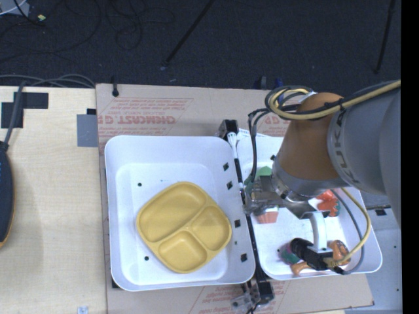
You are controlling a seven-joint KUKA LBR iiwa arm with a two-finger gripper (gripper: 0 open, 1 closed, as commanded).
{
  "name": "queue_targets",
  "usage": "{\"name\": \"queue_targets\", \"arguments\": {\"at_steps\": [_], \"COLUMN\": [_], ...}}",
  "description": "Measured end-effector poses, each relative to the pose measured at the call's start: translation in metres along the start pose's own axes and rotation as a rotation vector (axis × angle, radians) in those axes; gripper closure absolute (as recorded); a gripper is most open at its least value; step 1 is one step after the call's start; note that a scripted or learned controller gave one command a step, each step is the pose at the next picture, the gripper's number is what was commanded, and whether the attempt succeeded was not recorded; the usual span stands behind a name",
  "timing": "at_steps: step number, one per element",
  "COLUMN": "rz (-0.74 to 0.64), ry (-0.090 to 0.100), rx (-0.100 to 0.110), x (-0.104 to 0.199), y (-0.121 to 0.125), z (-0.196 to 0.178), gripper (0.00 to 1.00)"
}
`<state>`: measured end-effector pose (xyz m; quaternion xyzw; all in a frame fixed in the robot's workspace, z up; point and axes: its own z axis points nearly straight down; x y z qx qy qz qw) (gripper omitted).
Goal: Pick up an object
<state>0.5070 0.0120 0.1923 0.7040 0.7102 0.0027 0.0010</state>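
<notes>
Gripper (265, 205) sits low at 9 o'clock in the right bin (370, 257); can't tell its jaw state. Yellow divided plate (184, 226) in the left bin (124, 175) looks light, rigid, slick: pinch its rim, not the flat face.

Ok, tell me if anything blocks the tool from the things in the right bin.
Nothing visible lies between them. The tool hangs low over the right bin, near its left wall, with a small reddish piece just below it. The arm's own bulk hides much of that bin's floor.

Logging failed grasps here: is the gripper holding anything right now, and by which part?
It cannot be told. The gripper is low in the right bin, over a small pinkish object, with the arm hiding any contact.
</notes>
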Motion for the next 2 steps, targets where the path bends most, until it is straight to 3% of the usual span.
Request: {"name": "queue_targets", "arguments": {"at_steps": [1, 2], "rz": [0.006, -0.002], "ry": [0.000, 0.004], "rx": [-0.004, -0.009], "x": [0.004, 0.088], "y": [-0.025, -0.028], "z": [-0.139, -0.284], "gripper": [1.00, 1.00]}}
